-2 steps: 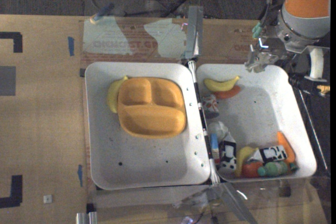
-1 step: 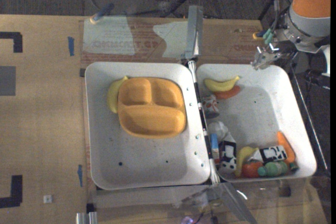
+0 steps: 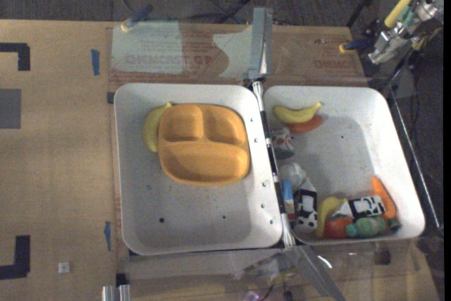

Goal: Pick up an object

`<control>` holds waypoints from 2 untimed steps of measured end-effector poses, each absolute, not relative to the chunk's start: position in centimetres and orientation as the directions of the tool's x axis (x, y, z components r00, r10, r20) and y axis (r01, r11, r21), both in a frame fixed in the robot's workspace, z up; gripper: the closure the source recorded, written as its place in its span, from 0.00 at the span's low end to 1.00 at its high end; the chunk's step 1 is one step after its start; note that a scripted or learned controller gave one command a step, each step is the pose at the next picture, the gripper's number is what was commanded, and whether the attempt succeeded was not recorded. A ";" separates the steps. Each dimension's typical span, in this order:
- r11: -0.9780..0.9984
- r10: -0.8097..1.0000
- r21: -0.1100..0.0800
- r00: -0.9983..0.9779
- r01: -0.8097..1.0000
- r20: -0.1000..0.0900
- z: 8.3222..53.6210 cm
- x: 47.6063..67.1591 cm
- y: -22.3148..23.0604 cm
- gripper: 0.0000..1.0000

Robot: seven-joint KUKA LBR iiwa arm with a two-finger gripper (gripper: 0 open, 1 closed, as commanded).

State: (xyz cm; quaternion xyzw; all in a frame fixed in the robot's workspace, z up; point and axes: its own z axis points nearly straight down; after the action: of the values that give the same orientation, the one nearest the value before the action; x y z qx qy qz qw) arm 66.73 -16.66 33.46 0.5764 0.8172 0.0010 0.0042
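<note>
My gripper [image 3: 390,44] hangs at the top right, outside the bins and beyond the far right corner of the right bin [image 3: 352,151]. In that bin a yellow banana [image 3: 297,111] lies near the far wall, on top of an orange carrot-like piece [image 3: 307,125]. Along its near wall sit a black-and-white cow toy [image 3: 367,207], another banana [image 3: 327,213], an orange carrot [image 3: 384,196], a green toy [image 3: 366,227] and a black-and-white block [image 3: 306,206]. The left bin [image 3: 190,222] holds an orange divided plate [image 3: 204,143], and a yellow banana [image 3: 151,128] pokes out at the plate's left.
Small items [image 3: 283,142] line the right bin's left wall beside the divider. A clear plastic sheet [image 3: 183,53] and a metal bracket [image 3: 258,46] lie on the cardboard behind the bins. Tripod legs and cables cross the dark floor at the top.
</note>
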 end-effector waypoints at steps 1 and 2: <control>0.338 0.941 0.011 -0.338 0.941 -0.011 34.6 66.9 -16.6 1.00; 0.633 0.774 0.002 -0.633 0.774 -0.002 26.6 65.9 -13.1 1.00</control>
State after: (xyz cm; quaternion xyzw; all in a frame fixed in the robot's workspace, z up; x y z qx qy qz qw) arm 65.92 -13.11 26.56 0.4283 0.9036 0.0005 0.0011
